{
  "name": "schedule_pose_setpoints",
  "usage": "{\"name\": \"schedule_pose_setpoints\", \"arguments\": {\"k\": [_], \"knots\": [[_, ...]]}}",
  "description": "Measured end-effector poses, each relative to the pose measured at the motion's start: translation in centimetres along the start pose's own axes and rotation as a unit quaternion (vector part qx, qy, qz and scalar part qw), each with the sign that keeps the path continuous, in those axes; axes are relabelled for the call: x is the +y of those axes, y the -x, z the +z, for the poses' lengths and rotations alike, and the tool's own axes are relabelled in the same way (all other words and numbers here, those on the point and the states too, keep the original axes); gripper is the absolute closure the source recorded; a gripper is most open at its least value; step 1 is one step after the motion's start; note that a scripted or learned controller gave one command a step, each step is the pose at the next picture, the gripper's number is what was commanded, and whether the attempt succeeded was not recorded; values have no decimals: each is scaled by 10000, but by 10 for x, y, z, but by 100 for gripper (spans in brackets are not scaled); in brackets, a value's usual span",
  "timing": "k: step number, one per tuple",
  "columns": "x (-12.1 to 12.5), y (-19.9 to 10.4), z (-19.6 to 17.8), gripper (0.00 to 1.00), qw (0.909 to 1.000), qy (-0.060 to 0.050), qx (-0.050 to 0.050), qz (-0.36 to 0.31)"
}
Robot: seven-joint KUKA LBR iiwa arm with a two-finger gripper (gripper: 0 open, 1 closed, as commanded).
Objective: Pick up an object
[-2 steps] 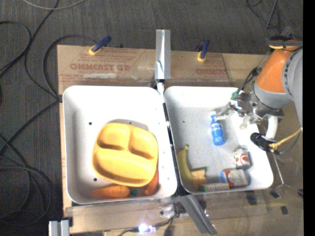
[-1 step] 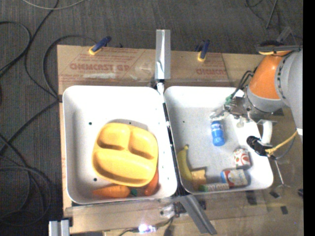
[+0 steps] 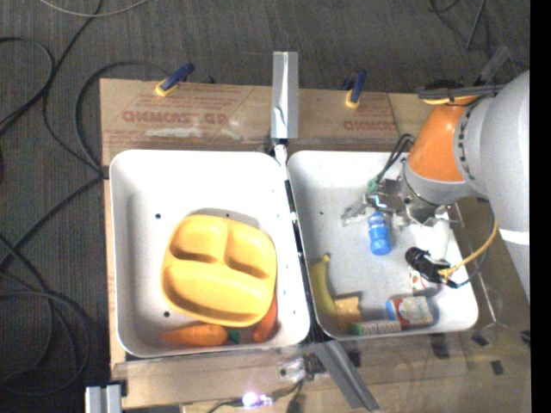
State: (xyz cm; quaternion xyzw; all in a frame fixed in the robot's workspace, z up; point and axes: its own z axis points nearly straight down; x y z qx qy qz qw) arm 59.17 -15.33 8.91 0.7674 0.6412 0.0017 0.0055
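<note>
Yellow tray (image 3: 222,270) in left bin (image 3: 138,179); blue bottle (image 3: 379,234) beside end effector (image 3: 385,206).

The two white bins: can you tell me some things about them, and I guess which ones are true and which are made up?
1. The yellow tray lies in the left bin. True.
2. The banana is in the left bin. False: it lies in the right bin, near its left wall.
3. A carrot lies at the left bin's near edge, beside the yellow tray. True.
4. The blue bottle sits on the yellow tray. False: it is in the right bin, just below the gripper.
5. The arm reaches over the left bin. False: it comes in from the right and is over the right bin.
</note>
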Motion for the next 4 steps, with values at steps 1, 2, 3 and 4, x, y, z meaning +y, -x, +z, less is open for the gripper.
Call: {"name": "schedule_pose_setpoints", "arguments": {"k": [1,2,3,4], "knots": [[-31,-51,-54,0,9972,-75,13,746],[-13,-16,1,0,9900,-39,20,1413],[-12,-18,-9,100,9901,-31,30,1400],[-8,-74,-151,100,9891,-69,-10,1473]]}}
